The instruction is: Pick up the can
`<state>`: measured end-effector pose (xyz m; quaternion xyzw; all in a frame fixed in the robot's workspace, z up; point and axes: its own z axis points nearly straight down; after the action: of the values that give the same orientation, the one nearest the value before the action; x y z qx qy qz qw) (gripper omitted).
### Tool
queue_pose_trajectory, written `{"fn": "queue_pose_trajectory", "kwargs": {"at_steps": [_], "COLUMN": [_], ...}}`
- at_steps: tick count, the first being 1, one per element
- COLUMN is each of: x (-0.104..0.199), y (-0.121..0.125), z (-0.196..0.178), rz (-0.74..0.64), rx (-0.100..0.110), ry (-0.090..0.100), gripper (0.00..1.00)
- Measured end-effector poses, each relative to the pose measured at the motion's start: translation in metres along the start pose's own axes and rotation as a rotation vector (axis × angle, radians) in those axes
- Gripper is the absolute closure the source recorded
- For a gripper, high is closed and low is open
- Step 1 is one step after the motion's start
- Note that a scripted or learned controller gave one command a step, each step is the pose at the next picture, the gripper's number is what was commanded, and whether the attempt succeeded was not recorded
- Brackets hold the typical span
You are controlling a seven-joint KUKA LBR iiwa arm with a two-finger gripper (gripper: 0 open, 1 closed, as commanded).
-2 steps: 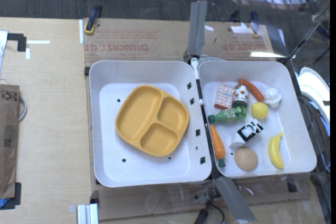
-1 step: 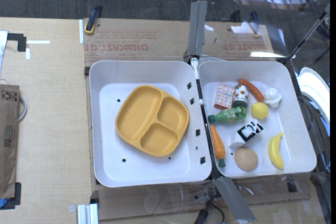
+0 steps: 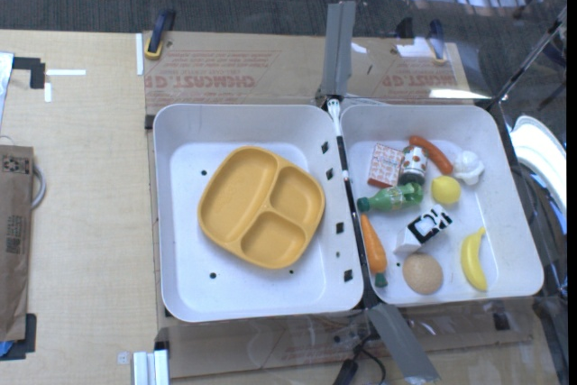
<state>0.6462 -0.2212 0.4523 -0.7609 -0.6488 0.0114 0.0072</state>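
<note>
I see a pale wooden bench (image 3: pixel 81 194) carrying two white bins side by side, left bin (image 3: pixel 176 221) and right bin (image 3: pixel 505 194), on brown cardboard (image 3: pixel 234 68).

Yellow plate (image 3: pixel 261 207) left; banana (image 3: pixel 474 261), carrot (image 3: pixel 373 246) right.

— What sat in the left bin (image 3: pixel 171 221)?
— A yellow divided plate (image 3: pixel 261 206), alone.
— And the right bin (image 3: pixel 505 194)?
— The can (image 3: pixel 414 165) stood at the far side, touching a green bottle (image 3: pixel 390 200). Around them lay a carrot (image 3: pixel 373 246), a lemon (image 3: pixel 445 189) and a banana (image 3: pixel 474 260).
</note>
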Motion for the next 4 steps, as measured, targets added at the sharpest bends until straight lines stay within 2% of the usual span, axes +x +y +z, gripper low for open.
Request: {"fn": "queue_pose_trajectory", "kwargs": {"at_steps": [1, 2, 3, 4], "x": [0.0, 0.001, 0.001, 0.002], "y": [0.0, 0.002, 0.002, 0.004], "z": [0.0, -0.005, -0.005, -0.011], "rz": [0.0, -0.004, -0.003, -0.008], "rx": [0.0, 0.006, 0.006, 0.011], "ry": [0.0, -0.002, -0.001, -0.003], "gripper": [0.0, 1.0, 0.0, 1.0]}}
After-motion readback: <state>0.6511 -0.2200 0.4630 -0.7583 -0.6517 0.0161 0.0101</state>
